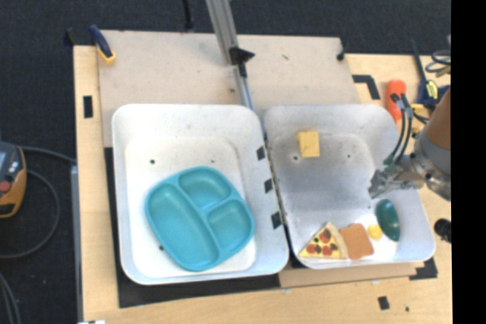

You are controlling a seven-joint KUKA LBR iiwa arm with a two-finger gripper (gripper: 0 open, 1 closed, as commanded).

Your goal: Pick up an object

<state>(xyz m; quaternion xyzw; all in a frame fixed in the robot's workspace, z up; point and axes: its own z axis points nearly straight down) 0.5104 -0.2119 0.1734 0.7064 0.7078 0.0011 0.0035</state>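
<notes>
Since everything small is piled into the near right corner of the right bin (334, 117), that's pretty clearly where the arm is aiming. From the overhead camera the gripper (389, 182) sits low at that bin's right side, right above a dark green object (388, 219), and looks about touching its top end. Can't honestly tell how the gripper is set, it's just a grey blur at this size, and nothing shows as being held in it.

My guess is the green piece is the target, simply because it's the closest thing under the wrist. It's an oval, long axis running roughly away-to-near in the view, tilted slightly, far end toward the gripper. So a grab across the short width would make sense, if that's the plan.

Right beside it: a small yellow bit (373, 231), then an orange-tan slab (355, 240), then a pizza slice (322, 243) with its tip pointing up-right. They're crowded, almost touching, which could make a clean pick fiddly.

A yellow block (308, 143) sits alone toward the far end of the same bin, well apart from the rest.

The left bin (137, 125) just has a teal divided plate (199, 217) lying flat.
</notes>
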